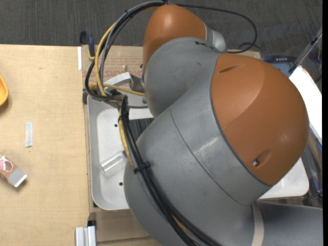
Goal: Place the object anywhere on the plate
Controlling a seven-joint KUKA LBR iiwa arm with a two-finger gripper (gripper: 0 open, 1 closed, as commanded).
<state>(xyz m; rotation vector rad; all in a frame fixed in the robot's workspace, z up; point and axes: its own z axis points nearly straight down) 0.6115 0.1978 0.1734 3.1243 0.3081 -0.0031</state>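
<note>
The grey and orange arm (220,137) looms close to the camera and hides most of both bins. Only the left part of the left white bin (100,188) is exposed. On that bin's floor lies a small pale, silvery block (111,163), slightly tilted and touched by nothing. A bundle of yellow and black cables (105,65) loops over the bin's far corner beside a light grey part of the wrist (120,80). An orange curved piece (2,91), possibly a dish, is cut off by the left edge.
The wooden benchtop (51,188) stretches left of the bin. On it lie a small clear stick (28,135) and a pink and white wrapped item (10,171). A metal bracket (84,236) sits at the bench's front edge.
</note>
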